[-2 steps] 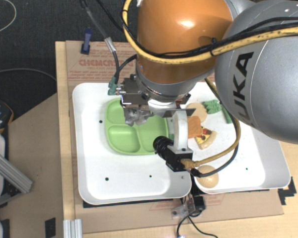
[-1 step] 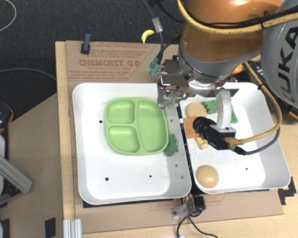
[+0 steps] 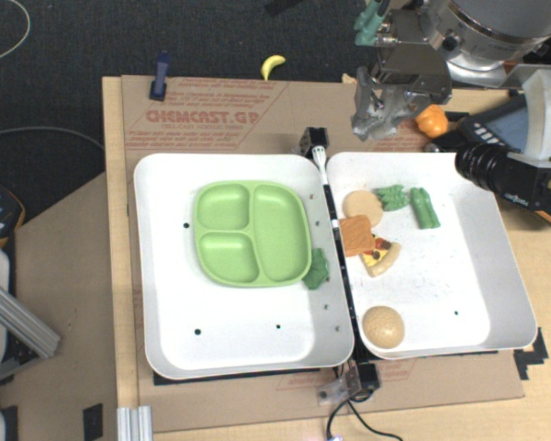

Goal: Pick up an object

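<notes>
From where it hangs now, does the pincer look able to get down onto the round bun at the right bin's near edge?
Probably yes: the bun lies alone with nothing over it, while the pincer hangs beyond the bin's far rim.

You get single fixed camera, mounted above bench, looking down at slant. Both white bins in frame: left bin (image 3: 161, 274), right bin (image 3: 482, 274). Medium distance; bench edges, dark floor at top and left visible. Arm (image 3: 496, 7) enters from upper right.

A robot lab; white bins (image 3: 165, 338) on a cardboard-covered surface (image 3: 211, 108); loose cables (image 3: 9, 7) at ten o'clock; toy food (image 3: 383, 325).
</notes>
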You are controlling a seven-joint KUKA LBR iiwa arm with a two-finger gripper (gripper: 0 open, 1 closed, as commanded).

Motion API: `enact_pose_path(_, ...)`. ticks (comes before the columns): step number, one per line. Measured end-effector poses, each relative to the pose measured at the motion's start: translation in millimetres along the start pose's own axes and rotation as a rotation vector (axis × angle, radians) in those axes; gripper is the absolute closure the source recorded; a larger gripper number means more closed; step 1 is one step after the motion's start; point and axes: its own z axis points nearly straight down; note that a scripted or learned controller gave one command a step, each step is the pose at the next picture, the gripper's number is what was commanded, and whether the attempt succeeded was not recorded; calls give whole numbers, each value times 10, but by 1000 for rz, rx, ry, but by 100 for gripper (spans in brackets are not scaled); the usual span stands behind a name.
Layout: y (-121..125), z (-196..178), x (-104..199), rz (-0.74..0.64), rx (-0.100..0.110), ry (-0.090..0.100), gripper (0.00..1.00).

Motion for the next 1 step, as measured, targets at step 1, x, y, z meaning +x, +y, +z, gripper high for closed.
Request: enact_pose_path(1,-61,1205,-184,3,31,-10,100)
